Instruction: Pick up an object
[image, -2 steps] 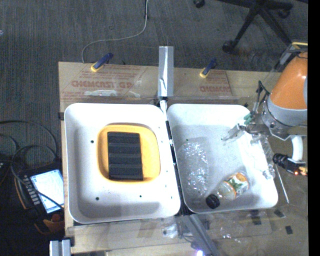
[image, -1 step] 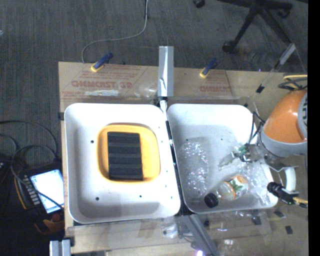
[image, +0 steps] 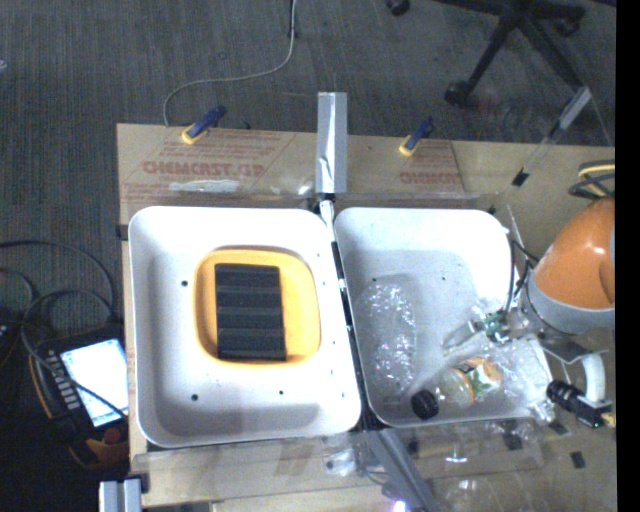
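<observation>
Bottle (image: 462, 385), lying on its side in the near right corner of the right bin (image: 425, 240): probably light, smooth and apt to roll; best taken across its body, beside the black cap. Crinkled clear plastic (image: 392, 325) lies left of the bottle. Left bin (image: 160, 300) holds a yellow tray (image: 258, 310). The gripper's state cannot be told.

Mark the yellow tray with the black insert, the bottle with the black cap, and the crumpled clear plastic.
Yellow tray (image: 207, 300): camera view, left bin, on its left rim.
Bottle (image: 462, 384): camera view, right bin, on its body.
Crumpled clear plastic (image: 390, 325): camera view, right bin, on its middle.
</observation>
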